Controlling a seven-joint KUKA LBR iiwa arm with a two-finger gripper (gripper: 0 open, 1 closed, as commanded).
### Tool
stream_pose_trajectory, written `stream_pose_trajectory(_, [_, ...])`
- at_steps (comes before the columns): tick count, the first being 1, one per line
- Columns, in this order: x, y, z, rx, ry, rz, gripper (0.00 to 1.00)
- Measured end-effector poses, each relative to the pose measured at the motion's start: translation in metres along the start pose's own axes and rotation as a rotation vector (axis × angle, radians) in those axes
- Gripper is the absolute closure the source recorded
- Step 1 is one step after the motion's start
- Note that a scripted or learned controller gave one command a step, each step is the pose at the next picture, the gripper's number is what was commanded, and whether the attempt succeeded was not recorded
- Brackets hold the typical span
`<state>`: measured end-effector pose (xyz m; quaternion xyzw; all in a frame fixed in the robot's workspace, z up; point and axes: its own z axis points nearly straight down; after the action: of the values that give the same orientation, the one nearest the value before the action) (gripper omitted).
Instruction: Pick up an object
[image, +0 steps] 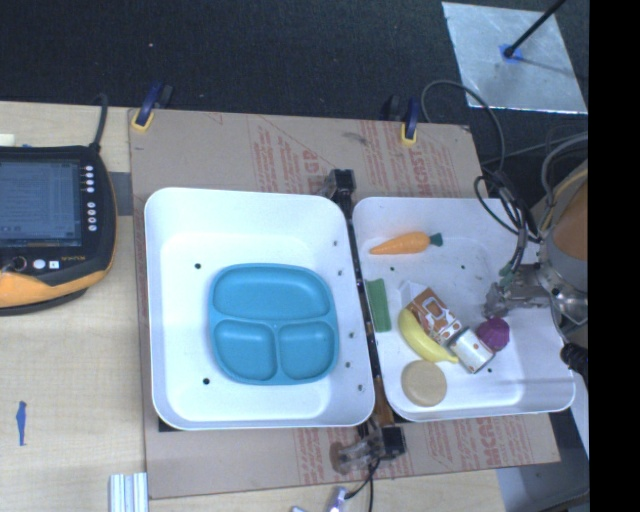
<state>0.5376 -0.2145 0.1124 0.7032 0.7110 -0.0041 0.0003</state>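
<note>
**Robot Arm Reached Over a Bin of Toy Food**

The gripper (507, 293) hung over the right bin (520, 400), near its right side. Its metal tips pointed down and to the left. The view was too small and blurry to tell how wide the pincer was open. Nothing could be seen between its tips, so it did not look like it held anything.

The nearest thing was a small purple toy (495, 333), maybe a plum or grape. It sat just below the gripper. It touched a little silver can (472, 350) that lay on its side. Next to the can were a yellow banana (422, 338) and a small brown and white box (435, 313) resting on it. A round tan disc (424, 383) lay near the front. A green block (377, 305) sat by the left wall, and an orange carrot (403, 243) lay at the back, well apart from the pile.

The left bin (170, 300) held a blue tray (272, 322) with three parts.

The purple toy was probably light and smooth, so it might roll or slip. A grab across its middle seemed best. The can was so close that a fingertip might bump it. The carrot, alone and long, looked easier to pinch across its thin body.
</note>
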Motion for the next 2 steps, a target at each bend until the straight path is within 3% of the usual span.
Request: stream_pose_trajectory(2, [-0.003, 0.001, -0.021, -0.003, -0.008, -0.003, 1.00])
